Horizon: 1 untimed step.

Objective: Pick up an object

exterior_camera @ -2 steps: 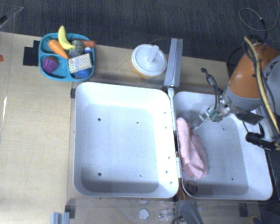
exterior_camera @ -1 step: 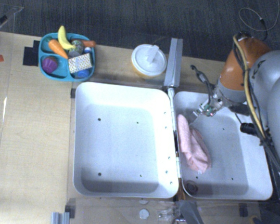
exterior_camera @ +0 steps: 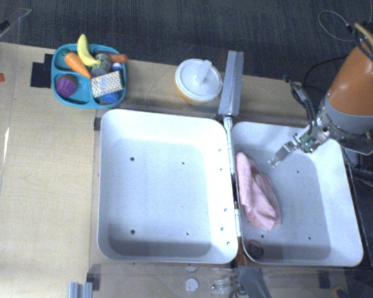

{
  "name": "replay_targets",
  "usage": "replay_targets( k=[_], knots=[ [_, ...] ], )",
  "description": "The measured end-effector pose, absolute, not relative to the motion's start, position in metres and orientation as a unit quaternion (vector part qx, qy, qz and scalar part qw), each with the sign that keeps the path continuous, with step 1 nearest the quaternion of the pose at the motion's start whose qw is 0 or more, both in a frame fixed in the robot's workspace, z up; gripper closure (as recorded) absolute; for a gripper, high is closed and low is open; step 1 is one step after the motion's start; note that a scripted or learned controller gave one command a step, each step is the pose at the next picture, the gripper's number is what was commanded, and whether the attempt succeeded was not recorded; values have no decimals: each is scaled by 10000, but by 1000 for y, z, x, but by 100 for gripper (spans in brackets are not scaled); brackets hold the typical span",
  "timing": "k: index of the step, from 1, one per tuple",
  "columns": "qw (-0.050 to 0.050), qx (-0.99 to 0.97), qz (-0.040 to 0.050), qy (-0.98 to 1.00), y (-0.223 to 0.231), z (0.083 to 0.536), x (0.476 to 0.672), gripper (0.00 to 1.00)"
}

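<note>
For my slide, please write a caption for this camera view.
End effector hovers over the right bin, up-right of a pink cloth lying by its left wall.

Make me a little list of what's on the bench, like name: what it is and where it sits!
pink cloth: lies crumpled in the right bin, against its left wall
left bin: white, beside the right bin
gripper: over the right bin's upper part, up and to the right of the cloth, apart from it
blue tray: on the bench above the left bin, with toy food in it, a banana among them
round white lid: on the bench above the bins
</note>
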<state>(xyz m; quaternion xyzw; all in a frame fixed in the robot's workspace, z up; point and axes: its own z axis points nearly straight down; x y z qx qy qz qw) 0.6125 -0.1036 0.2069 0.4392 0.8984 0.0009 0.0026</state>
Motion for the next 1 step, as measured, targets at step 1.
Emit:
replay_targets(
  k=[1],
  knots=[
    [19,3742,9,9273,-108,99,601,0]
  ],
)
